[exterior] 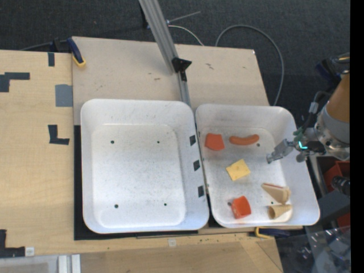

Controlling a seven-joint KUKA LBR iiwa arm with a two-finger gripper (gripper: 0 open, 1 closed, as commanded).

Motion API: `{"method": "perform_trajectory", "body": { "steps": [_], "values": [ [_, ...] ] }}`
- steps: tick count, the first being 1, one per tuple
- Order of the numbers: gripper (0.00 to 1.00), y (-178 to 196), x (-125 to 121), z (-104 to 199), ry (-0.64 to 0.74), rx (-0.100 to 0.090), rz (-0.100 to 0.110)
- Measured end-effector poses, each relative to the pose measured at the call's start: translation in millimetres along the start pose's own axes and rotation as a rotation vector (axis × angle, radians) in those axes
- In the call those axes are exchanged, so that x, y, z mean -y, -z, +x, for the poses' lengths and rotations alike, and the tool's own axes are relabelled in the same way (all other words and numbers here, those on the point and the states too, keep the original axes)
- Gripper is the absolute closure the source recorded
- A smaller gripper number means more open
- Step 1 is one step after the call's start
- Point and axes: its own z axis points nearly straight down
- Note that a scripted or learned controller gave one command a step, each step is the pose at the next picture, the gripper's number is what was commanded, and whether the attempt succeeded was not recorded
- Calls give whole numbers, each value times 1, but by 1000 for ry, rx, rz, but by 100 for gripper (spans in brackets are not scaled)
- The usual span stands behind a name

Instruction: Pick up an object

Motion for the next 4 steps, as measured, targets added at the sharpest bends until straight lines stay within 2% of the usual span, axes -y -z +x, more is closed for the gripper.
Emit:
{"method": "perform_trajectory", "body": {
  "steps": [1, 3, 4],
  "values": [
    [0, 2, -1, 0, 2, 1, -4],
    [0, -103, 12, -5, -1, 0, 3],
    [0, -121, 12, -5, 1, 3, -4]
  ]
}}
